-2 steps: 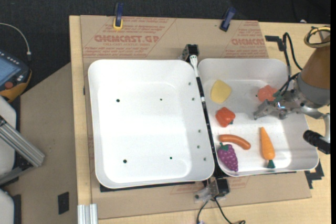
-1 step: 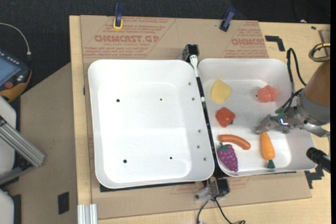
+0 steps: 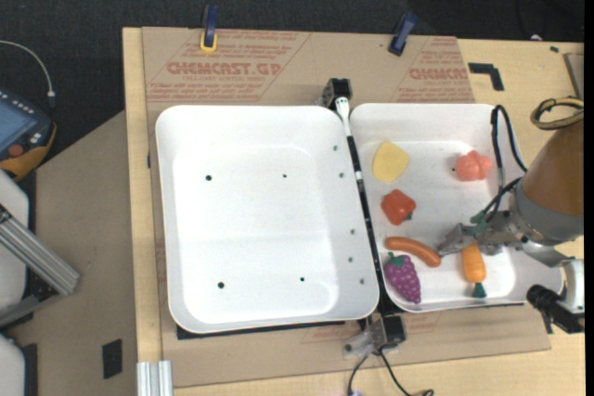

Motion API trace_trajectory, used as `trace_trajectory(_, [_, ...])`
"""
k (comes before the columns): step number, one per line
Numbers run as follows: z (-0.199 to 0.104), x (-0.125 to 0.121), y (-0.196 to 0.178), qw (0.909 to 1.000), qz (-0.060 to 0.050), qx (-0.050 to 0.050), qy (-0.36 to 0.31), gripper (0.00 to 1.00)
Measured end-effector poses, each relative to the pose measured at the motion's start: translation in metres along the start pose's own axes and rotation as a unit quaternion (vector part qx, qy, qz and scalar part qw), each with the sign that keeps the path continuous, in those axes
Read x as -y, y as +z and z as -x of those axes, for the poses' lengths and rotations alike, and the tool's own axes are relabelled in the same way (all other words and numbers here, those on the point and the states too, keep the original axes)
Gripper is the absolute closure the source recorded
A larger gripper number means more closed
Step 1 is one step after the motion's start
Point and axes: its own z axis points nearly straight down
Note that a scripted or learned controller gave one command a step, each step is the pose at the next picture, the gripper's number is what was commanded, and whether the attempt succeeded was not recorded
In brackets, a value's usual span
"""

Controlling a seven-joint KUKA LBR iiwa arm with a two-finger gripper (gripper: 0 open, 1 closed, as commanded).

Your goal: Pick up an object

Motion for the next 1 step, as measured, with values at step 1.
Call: trace_trajectory(1, [0.0264,-0.0389,-0.0009,1.0000,0.004,0.003,0.000,0.00])
